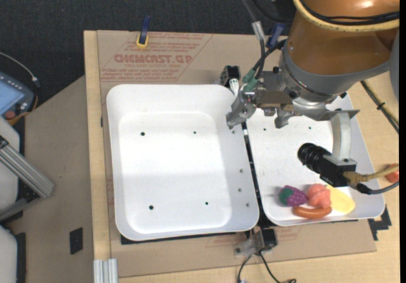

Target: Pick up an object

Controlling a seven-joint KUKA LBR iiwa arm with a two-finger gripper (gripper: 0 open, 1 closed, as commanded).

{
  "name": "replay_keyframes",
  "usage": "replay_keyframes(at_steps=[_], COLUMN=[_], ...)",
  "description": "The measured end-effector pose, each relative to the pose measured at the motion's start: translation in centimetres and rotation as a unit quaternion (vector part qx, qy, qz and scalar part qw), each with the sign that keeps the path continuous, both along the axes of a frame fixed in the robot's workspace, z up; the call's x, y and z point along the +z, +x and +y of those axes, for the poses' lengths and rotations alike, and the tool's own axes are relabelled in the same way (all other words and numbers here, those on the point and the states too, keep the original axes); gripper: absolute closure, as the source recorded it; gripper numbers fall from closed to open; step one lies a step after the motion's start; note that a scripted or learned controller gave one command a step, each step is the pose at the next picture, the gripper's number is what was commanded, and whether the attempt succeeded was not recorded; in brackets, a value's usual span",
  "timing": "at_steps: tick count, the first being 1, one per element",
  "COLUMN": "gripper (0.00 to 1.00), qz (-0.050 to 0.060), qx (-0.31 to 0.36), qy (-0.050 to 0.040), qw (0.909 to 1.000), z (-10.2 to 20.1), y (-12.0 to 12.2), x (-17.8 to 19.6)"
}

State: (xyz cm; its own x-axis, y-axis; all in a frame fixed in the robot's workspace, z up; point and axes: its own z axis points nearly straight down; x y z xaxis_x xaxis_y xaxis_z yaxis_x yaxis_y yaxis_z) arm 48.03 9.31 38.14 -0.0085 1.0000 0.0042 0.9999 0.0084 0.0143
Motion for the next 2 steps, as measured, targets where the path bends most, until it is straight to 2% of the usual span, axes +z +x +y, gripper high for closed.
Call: replay_keyframes(at_steps=[1,2], gripper=[0.00,0.00], qz=[0.003,0.006], qx=[-0.001,-0.003], qy=[-0.0006,-0.0017], qw=[1.0000,1.0000], z=[5.4,6.6], y=[0.2,-0.1], x=[6.1,6.0])
